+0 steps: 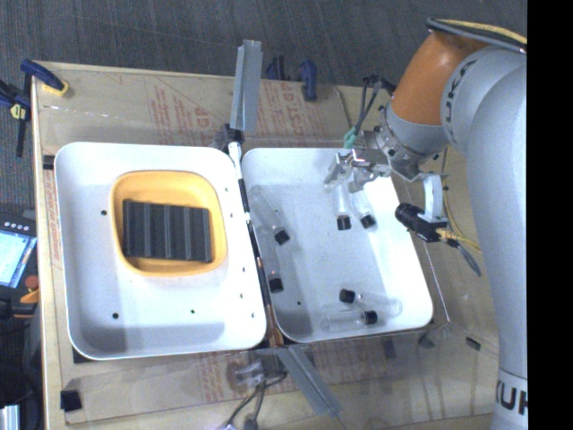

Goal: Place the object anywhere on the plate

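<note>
Right now my tool hangs over the upper part of the right bin, its two clear fingers pointing down with dark tips set a little apart, and nothing between them that I can see. Both tips sit just above the white floor of that bin, or touch it; I cannot tell which. Behind the tool, my grey arm with its orange band comes in from the right.

Several clear tubes with dark caps lie in the same bin. One tube lies near the left wall, slanting down toward a dark cap, another dark piece lies lower on that side, and two or three more tubes lie close together near the bottom right corner, well apart from my tool.

Across the divider, the left bin bears a yellow plate with a dark ribbed rack lying on it. No tube lies on the plate. Both bins rest on the brown surface, where blue clamps grip the far edge
</note>
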You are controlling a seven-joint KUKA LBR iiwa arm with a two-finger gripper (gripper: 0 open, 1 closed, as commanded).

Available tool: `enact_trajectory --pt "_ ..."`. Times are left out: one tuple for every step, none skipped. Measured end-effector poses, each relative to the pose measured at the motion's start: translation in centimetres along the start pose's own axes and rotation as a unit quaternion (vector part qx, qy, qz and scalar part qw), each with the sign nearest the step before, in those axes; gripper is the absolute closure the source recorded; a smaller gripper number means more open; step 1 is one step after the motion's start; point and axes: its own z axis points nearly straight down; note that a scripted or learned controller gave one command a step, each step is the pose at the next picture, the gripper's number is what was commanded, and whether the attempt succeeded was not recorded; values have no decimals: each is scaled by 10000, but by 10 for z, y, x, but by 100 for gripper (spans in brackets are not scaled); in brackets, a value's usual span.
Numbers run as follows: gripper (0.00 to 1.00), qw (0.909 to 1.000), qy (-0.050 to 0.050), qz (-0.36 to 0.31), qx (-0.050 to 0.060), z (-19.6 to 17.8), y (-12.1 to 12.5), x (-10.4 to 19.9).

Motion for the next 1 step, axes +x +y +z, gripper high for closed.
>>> enact_trajectory --pt "100 9970 8 -774 13 -30 -8 73"
